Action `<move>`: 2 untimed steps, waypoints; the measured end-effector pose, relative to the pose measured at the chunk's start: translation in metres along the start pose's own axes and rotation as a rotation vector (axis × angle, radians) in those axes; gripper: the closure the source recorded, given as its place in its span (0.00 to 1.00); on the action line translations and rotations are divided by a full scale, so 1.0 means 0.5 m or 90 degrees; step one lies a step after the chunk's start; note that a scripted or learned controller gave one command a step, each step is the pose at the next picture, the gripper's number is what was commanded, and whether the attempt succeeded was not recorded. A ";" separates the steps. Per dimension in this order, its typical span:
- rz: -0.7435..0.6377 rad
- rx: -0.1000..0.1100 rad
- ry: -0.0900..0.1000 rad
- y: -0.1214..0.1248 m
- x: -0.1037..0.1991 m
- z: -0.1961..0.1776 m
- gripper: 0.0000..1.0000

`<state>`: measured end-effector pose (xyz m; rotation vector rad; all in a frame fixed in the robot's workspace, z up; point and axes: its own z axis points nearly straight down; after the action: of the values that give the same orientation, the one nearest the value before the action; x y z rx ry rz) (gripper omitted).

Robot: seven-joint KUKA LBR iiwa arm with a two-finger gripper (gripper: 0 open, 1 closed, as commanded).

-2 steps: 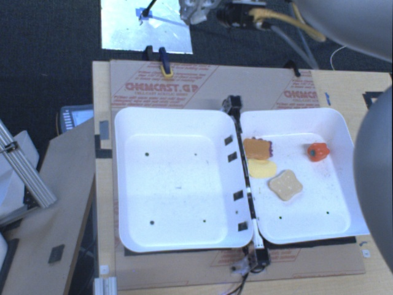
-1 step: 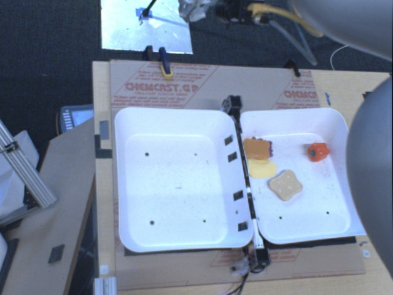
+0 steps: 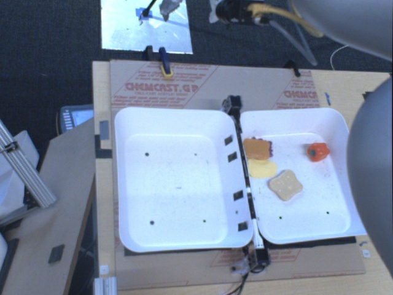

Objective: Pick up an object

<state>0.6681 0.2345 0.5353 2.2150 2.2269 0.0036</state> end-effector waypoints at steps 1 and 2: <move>-0.003 -0.002 0.001 0.000 0.001 -0.024 1.00; -0.003 -0.001 0.001 0.000 0.001 -0.023 0.00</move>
<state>0.6680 0.2351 0.5466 2.2086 2.2325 0.0069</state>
